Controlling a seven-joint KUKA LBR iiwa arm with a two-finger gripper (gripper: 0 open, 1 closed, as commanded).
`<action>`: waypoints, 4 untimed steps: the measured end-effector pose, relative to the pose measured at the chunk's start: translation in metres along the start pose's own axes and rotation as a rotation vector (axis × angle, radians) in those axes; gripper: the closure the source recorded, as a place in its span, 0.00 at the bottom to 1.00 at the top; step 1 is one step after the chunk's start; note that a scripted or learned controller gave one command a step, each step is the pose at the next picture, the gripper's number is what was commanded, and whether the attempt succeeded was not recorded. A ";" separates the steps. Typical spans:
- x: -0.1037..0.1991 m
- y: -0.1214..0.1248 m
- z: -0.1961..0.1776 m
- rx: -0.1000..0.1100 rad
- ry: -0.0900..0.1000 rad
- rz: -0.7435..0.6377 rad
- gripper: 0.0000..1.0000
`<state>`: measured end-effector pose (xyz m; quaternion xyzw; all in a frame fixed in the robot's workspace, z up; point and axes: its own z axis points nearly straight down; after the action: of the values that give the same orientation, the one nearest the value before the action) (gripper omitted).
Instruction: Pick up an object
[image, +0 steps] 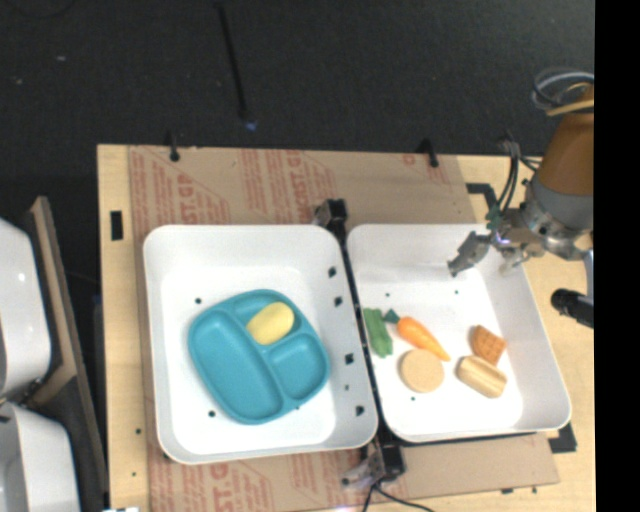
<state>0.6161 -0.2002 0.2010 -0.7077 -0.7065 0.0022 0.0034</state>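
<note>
The right bin (520, 290) holds a carrot (424, 338) with a green top (378, 331), a round tan disc (421, 372), a tan bread roll (481, 377) and a small orange-brown piece (488, 344). My gripper (489, 257) hangs over the back part of this bin, above and behind the food. Its fingers are spread open and hold nothing. One finger (465, 255) points down to the left, toward the bin floor.
The left bin (180, 270) holds a blue divided plate (240, 385) with a yellow lump (270, 322) in its upper compartment. A black divider (345, 290) runs between the bins. Cardboard (250, 185) lies under both bins.
</note>
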 end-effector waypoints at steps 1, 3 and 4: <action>0.000 0.002 -0.005 -0.009 -0.002 -0.001 0.00; -0.002 0.002 0.102 -0.005 -0.002 -0.001 0.00; -0.002 0.004 0.089 -0.011 -0.003 -0.001 1.00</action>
<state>0.6192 -0.2026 0.1120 -0.7073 -0.7069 -0.0006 -0.0013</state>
